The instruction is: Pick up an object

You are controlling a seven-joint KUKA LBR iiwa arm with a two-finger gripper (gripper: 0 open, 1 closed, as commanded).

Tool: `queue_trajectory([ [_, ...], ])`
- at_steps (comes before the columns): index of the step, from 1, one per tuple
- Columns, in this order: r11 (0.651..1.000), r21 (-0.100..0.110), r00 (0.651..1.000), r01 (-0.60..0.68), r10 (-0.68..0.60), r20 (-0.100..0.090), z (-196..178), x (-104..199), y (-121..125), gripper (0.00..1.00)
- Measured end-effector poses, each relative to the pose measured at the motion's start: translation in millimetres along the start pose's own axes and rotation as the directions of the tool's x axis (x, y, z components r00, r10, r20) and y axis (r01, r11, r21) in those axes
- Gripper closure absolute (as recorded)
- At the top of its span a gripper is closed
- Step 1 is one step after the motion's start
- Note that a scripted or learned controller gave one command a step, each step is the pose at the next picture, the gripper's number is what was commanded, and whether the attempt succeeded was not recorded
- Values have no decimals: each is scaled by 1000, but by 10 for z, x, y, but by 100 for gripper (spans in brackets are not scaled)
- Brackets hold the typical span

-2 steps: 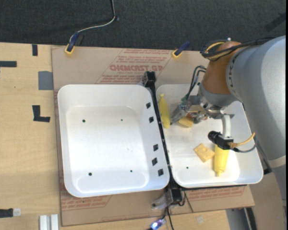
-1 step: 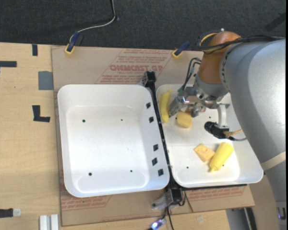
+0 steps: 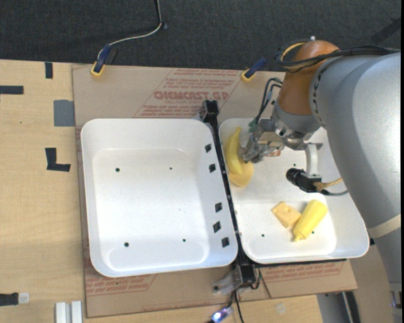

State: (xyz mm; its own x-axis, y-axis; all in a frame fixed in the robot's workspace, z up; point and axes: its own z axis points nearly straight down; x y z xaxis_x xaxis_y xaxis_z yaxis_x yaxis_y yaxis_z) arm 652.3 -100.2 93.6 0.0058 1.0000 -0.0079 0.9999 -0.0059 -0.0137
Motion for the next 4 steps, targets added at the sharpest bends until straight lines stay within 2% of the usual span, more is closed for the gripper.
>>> queue_trajectory([
  [1,1000,-9,1000,7,-7,-9,-553,-243,151,100],
  [2,999,38,1000,7,-7,-15,126,-295,48,100],
  [3,1000,-31,1000,3,-3,1,-1624,-983,166,100],
  [4,1000,0,1000,6,-6,-10,-313,-872,-162,100],
])
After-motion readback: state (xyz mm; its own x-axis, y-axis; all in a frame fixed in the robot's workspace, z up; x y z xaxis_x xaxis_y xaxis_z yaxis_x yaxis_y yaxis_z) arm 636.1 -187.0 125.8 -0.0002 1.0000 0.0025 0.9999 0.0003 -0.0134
